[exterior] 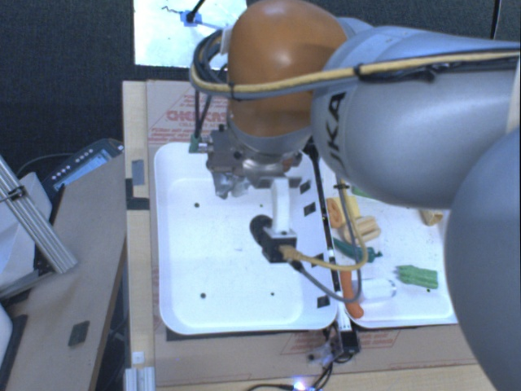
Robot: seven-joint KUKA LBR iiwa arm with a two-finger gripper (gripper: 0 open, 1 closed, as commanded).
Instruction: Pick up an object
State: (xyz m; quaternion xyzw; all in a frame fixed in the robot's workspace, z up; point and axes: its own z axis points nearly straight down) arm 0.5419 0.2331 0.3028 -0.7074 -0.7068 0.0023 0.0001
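- KUKA arm (pixel 407 112): grey, with an orange dome-shaped band above the wrist. It enters from the view's right and covers the upper right of the scene, and a yellow cable runs along it.
- Cardboard sheet (pixel 175 108): brown with red printing. It lies under both bins and shows beyond their far and near edges.
- Left bin (pixel 195 251): shallow and white, with a few small dark specks on its floor.
- Right bin (pixel 404 309): shallow and white, set right beside the left bin. The arm hides its far half.
- White paper sheet (pixel 175 23): lies flat beyond the cardboard, at the top of the view.
- Gripper (pixel 228 184): a grey metal head under the orange band, hanging over the far part of the left bin. From this angle I cannot tell whether it is open or closed, or whether it has hold of anything.
- Yellow-tan piece (pixel 365 228): lies in the right bin near the dividing rims, well apart from the gripper.
- Green object (pixel 417 277): flat and oblong, lying in the near part of the right bin.
- Orange stick (pixel 351 292): slim, lying in the right bin along the dividing rim at the near corner.
- Teal scrap (pixel 363 253): lies in the right bin between the yellow-tan piece and the orange stick.
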